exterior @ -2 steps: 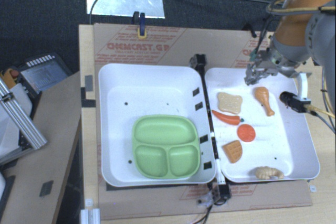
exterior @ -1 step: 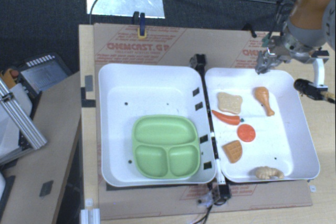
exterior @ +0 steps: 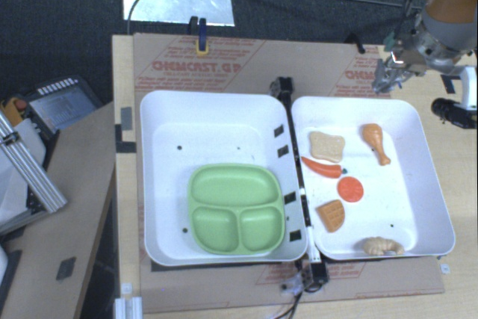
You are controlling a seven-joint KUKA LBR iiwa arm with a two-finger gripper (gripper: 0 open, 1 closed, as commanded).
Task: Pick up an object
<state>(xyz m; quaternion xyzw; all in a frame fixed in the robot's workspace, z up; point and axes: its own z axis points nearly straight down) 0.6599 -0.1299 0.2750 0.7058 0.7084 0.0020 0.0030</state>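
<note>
targets: six toy foods in the right bin [exterior: 429, 160]; none is picked yet, any would do
bread slice [exterior: 327, 146]: near the bin's 10 o'clock corner, flat
chicken leg [exterior: 376, 141]: at 1 o'clock in the bin, nearest the gripper, lying clear of the rest
red pepper [exterior: 323, 167]: just below the bread, touching or nearly touching it; crowded
tomato slice [exterior: 350, 190]: bin centre, flat disc, hard to pinch
orange wedge [exterior: 331, 215]: at 7 o'clock, close to the divider
pale lumpy piece [exterior: 382, 245]: at 6 o'clock against the bottom wall, can't tell what it is
gripper [exterior: 387, 75]: above the bench just past the bin's top rim, toward 12 o'clock, carrying nothing; too blurred to tell how far apart it stands
step: approach, judged; no descent into the bin begun
next move: my read is to come toward 6 o'clock over the rim, line up across the chicken leg's narrow shaft, then go down
risk: bin wall is close to the leg's top end
left bin [exterior: 157, 123]: holds a green divided plate [exterior: 235, 208]; not relevant
</note>
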